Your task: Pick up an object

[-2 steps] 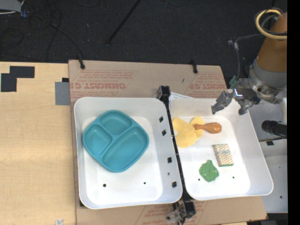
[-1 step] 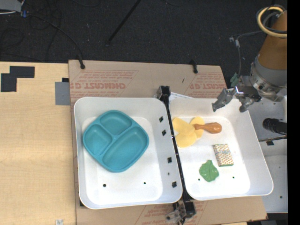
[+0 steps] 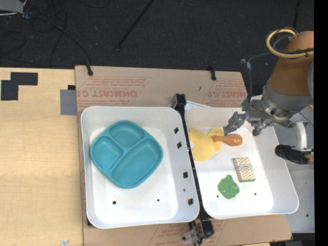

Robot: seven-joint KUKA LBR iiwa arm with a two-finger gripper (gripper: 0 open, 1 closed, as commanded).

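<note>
In the right bin (image 3: 279,188) lie several things: a soft yellow piece (image 3: 201,144), an orange-brown drumstick-shaped toy (image 3: 229,139) resting on the yellow piece's right edge, a small patterned box (image 3: 244,169) and a green lump (image 3: 228,187). My gripper (image 3: 245,126) hangs over the back of this bin, just above and right of the drumstick toy. Its two fingers stand apart, open, with nothing between them. The left fingertip (image 3: 234,122) is close to the toy's thick end.
The left bin (image 3: 97,204) holds a teal divided plate (image 3: 126,153). A black divider with clips (image 3: 185,152) runs between the bins. The arm's grey and orange body (image 3: 289,81) rises at the right, over the right bin's far corner.
</note>
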